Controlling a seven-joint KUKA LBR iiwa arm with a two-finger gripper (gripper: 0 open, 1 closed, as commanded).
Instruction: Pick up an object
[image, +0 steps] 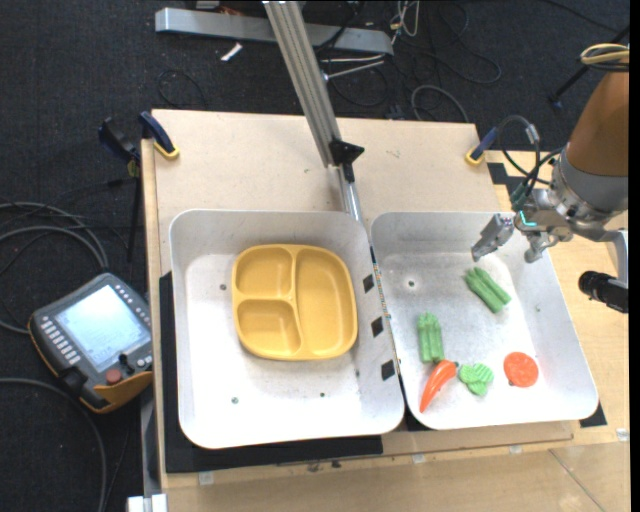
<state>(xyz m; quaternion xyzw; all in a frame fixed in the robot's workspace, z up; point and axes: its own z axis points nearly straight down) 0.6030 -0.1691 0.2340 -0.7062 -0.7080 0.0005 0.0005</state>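
White bin (560, 330), fingers (492, 238) spread, empty.

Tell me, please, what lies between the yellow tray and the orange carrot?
In the camera view, bare bin floor and the bins' adjoining walls separate the yellow tray from the carrot.

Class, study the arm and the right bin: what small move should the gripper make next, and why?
Probably a short descent onto the green celery piece. The gripper hangs open just above the right bin, holding nothing, and that piece lies nearest, just below it in the view. The carrot and tomato slice lie farther off.
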